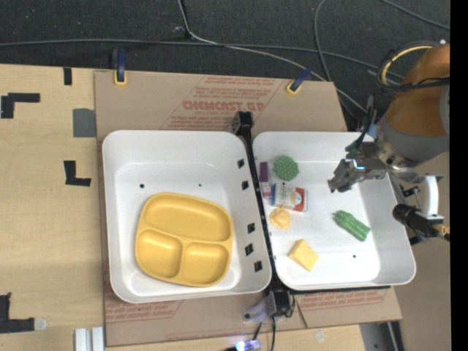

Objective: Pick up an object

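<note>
Your gripper [344, 179] hangs in the right bin [380, 269], just above the green pickle [352, 225]; whether its fingers are apart, I cannot tell.

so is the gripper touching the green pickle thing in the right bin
Apart. In the camera view the gripper sits up and left of the green pickle, with a plain strip of white bin floor between them.
</note>
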`<state>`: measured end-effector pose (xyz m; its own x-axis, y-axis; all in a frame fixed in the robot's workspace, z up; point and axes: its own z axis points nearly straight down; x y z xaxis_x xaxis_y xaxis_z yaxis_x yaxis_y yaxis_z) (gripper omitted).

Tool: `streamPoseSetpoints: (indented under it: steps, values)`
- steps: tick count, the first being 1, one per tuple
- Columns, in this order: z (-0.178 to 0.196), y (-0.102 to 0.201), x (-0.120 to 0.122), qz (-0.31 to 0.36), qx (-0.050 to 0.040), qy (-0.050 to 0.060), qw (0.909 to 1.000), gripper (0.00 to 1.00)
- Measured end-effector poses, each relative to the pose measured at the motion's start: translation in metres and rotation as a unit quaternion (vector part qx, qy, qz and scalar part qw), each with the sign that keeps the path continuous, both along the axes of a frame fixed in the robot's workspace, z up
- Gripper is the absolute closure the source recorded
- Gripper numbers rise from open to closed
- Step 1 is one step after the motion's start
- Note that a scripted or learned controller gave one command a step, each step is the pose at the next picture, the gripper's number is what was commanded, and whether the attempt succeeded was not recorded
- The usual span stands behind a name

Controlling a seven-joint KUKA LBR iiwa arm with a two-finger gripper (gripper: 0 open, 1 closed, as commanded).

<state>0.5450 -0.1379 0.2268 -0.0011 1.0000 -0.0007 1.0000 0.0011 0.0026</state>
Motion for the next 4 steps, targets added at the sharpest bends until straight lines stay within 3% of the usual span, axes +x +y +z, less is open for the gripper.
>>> streamPoseSetpoints:
  steps: [2,4]
  values:
    - [0.006,0.111,0.013,0.003,0.0009,0.002,1.0,1.0]
    - [-0.014,0.222,0.035,0.003,0.0008,0.002,1.0,1.0]
